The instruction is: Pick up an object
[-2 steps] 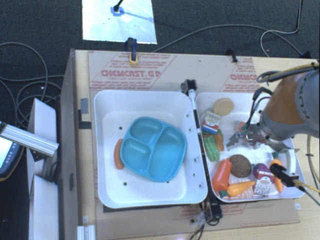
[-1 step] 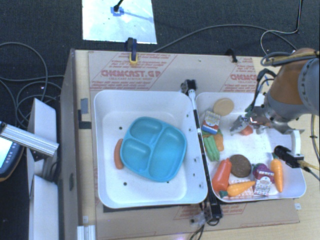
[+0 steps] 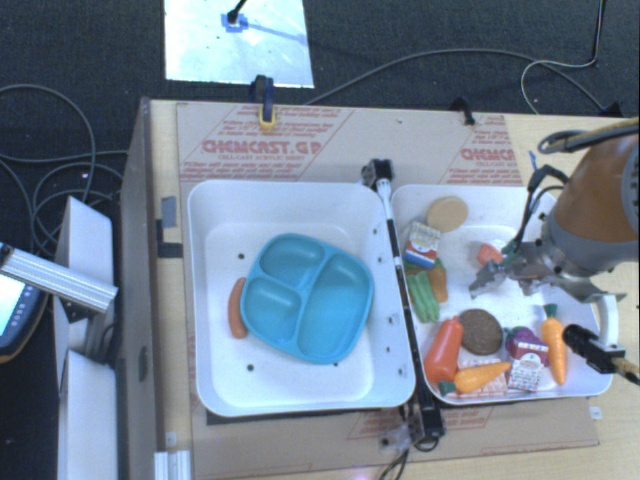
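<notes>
Hovering jaws point(image 3: 487, 278) over right bin point(image 3: 600, 393) | grip state unclear | carrot point(image 3: 553, 346) upright, long axis near-far

A blue divided plate point(image 3: 305, 298) lies in the left bin point(image 3: 215, 368), a sausage point(image 3: 237, 308) beside it. The gripper point(image 3: 500, 268) hangs over the right bin point(image 3: 500, 200), above toy food.

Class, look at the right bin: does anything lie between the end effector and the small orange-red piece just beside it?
Nothing visible does. The end effector sits right next to the orange-red piece over the right bin, with bare white floor around them.
</notes>
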Controlling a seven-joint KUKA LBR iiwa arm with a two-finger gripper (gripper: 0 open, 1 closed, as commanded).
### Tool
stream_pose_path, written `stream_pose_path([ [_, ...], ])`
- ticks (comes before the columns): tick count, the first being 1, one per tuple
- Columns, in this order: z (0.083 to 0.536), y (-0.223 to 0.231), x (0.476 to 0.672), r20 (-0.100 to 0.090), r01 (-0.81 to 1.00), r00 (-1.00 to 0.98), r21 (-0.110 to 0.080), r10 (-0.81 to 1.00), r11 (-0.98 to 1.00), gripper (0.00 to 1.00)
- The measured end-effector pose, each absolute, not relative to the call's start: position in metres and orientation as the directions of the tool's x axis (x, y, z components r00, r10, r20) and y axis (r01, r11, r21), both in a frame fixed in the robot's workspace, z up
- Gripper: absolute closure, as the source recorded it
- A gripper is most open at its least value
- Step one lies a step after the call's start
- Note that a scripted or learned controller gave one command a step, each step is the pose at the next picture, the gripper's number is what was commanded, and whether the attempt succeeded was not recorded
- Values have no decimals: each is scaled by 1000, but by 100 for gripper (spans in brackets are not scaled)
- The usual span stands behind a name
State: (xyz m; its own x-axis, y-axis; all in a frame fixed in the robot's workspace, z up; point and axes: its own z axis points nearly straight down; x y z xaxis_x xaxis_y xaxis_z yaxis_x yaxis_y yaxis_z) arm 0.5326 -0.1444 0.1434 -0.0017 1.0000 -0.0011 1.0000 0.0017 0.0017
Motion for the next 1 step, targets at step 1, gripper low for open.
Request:
stream_pose_path([
  [1,86,-154,602,0,1000,-4,0,1000,4,0],
])
